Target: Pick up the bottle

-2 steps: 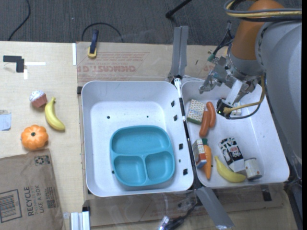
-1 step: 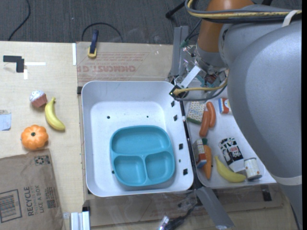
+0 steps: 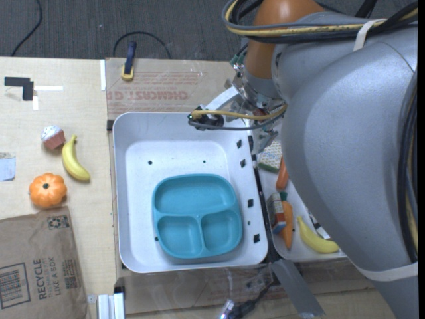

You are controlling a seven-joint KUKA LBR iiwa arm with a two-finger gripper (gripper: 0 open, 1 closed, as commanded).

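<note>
The grey arm with its orange band (image 3: 282, 12) reaches in from the right and covers most of the right bin (image 3: 292, 254). Its wrist points down at the far end of that bin, close to the wall shared with the left bin. The gripper (image 3: 263, 133) sits low there, wrapped in cables and largely hidden by the wrist. Beside it lies a green patterned item (image 3: 270, 155). Whatever lies under the arm in the right bin is hidden.
In the visible strip of the right bin lie a carrot (image 3: 287, 219), a yellow banana (image 3: 317, 239) and a reddish piece (image 3: 282, 175). The left bin (image 3: 133, 151) holds a teal divided plate (image 3: 197, 214). On the bench at left are a banana (image 3: 74, 159), a small pumpkin (image 3: 48, 190) and a cupcake (image 3: 53, 137).
</note>
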